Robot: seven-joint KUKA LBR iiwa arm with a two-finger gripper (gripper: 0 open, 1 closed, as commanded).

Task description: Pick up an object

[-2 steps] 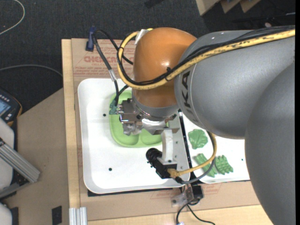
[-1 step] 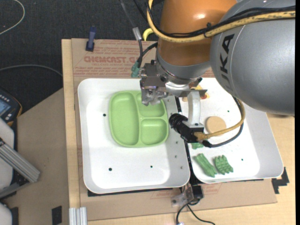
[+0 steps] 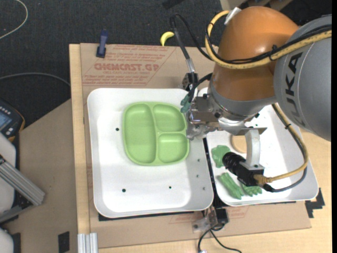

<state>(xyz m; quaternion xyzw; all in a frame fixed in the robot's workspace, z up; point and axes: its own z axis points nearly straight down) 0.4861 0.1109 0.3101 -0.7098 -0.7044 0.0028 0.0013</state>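
Plate [image 3: 155, 133], green, three-compartment, centred in left bin [image 3: 105, 194]; likely light, stiff, slick plastic; best taken at rim, 3 o'clock side. End effector [image 3: 192, 122] just beside that rim; opening impossible to tell.

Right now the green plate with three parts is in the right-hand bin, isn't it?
No. The camera view shows the green plate lying in the left-hand bin, not the right-hand one. It does have three parts.
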